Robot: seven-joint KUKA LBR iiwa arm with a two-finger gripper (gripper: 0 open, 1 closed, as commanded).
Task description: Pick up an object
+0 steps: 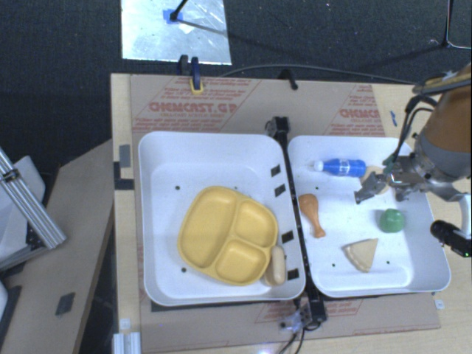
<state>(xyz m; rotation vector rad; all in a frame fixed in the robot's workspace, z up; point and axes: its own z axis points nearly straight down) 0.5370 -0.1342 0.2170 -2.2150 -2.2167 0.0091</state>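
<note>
The right bin [424,275] holds a blue bottle [341,167] lying on its side near the back, an orange-brown drumstick [312,214] at the left, a green ball [391,220] at the right, and a tan wedge [362,254] near the front. My gripper [371,188] hangs over the right bin's back right, between the bottle and the green ball, with nothing seen between its dark fingers.
The left bin [158,198] holds a yellow compartment plate [227,234] with a beige roll [276,265] at its front right corner. A black clip divider [284,190] joins the two bins. A cable [332,71] runs across the bench behind them.
</note>
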